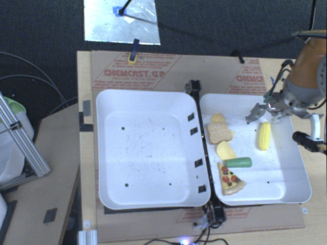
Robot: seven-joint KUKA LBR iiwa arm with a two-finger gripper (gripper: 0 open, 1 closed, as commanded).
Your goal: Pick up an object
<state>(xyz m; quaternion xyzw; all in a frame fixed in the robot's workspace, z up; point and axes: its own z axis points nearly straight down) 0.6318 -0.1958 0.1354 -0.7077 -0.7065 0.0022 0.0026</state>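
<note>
Gripper (259, 113) over right bin (294, 188) near far edge, fingers spread, nothing between them. Corn cob (264, 136) just below the fingertips, toward bin's right side, lying lengthwise, apart from gripper. Along bin's left edge, far to near: small yellow piece (218, 118), bread slice (219, 132), yellow lump (225, 150), green cylinder (238, 162), pizza slice (230, 178) near front-left corner. Left bin (110, 188) beside it, rims adjoining.

We see the arm (309, 70) reaching in from the right, its orange band uppermost; the gripper (257, 114) points down-left, fingers spread apart, holding nothing.
</note>
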